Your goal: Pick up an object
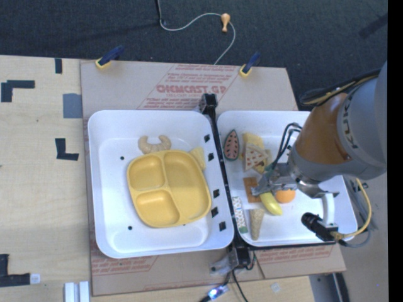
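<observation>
Bench (pixel 38 168): pale wood with dark tape marks, far left of the view.
Cardboard sheet (pixel 189 90): under both bins, red lettering along its far strip, clamped at the far edge by two blue-and-yellow clips.
Left bin (pixel 101 187): shallow, white, rounded corners, touching the right bin along a dark central divider.
Yellow tray (pixel 168 187): three compartments, lying flat in the middle of the left bin, turned slightly off square.
Tan curved piece (pixel 154 144): just beyond the tray's far rim, close to or touching it.
Pale yellow piece (pixel 198 157): at the tray's far right corner, partly tucked beside it, against the divider side.
Right bin (pixel 283 234): white, bearing a cluster of toy foods in its left half.
Watermelon slice (pixel 231 145): dark rind, red face, just right of the divider, toward the far side.
Wedge pieces (pixel 254 151): pale yellow and seeded, just beside the slice.
Cone-like piece (pixel 257 221): pale, near the bin's near wall, beside a small printed strip.
Banana (pixel 270 203): yellow, directly below the fingertips, touching or nearly touching the orange.
Orange (pixel 285 195): round, just right of the banana, partly under the wrist.
Gripper (pixel 267 184): low over the banana and orange, pointing left; finger spacing impossible to tell, grasp impossible to confirm.
Arm (pixel 340 137): grey with orange band, entering from the right, covering the bin's right half.
</observation>
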`<state>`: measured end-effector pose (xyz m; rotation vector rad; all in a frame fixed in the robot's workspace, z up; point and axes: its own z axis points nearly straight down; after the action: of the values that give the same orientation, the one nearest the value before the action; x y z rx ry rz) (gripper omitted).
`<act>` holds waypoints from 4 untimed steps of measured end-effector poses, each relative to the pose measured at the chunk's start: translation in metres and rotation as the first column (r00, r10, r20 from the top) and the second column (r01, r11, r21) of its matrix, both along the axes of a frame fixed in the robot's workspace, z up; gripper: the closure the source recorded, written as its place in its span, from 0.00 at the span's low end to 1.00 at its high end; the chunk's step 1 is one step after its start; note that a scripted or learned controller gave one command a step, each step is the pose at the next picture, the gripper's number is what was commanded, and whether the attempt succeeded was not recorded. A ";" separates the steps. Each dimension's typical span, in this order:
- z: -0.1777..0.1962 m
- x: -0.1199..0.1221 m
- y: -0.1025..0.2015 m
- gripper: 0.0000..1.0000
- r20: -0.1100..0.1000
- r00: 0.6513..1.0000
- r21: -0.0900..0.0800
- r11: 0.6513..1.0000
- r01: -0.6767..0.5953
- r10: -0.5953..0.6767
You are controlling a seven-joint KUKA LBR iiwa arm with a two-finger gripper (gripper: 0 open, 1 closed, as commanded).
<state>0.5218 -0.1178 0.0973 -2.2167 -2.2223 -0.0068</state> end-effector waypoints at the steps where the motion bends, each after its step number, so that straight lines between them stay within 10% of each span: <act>1: 0.055 0.011 0.001 1.00 0.002 1.000 -0.006 1.000 0.000 0.000; 2: 0.117 0.010 0.006 1.00 0.003 1.000 -0.006 1.000 0.000 0.000; 4: 0.122 -0.015 0.055 1.00 -0.006 1.000 -0.003 1.000 -0.002 0.002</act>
<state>0.5066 -0.0627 0.2189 -2.2136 -2.2229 0.0032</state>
